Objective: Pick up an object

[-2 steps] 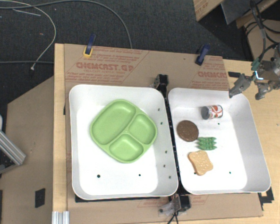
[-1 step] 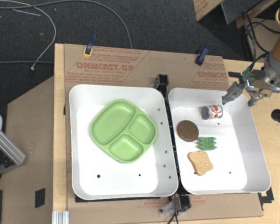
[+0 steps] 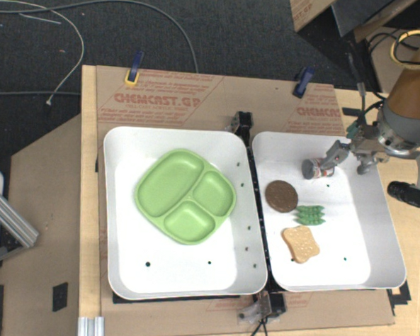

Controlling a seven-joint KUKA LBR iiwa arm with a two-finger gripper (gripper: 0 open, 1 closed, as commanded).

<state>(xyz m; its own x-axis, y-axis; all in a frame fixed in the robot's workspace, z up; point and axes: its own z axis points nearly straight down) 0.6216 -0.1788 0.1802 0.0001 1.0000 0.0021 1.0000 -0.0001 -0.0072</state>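
Note:
In the right bin (image 3: 376,238) lie three small items: a round brown patty (image 3: 281,195), a green leafy piece (image 3: 309,214) just below it, and a tan slice of toast (image 3: 300,244) nearer the front. My gripper (image 3: 342,165) hangs over the bin's far part, up and to the right of the patty. Its fingers (image 3: 322,163) are spread open with nothing between them. The orange-banded wrist (image 3: 412,91) rises behind it at the right edge.
The left bin (image 3: 120,250) holds a light green divided plate (image 3: 185,195). Blue clamps (image 3: 135,65) (image 3: 303,82) pin the cardboard sheet under both bins. Cables run over the dark floor at the back.

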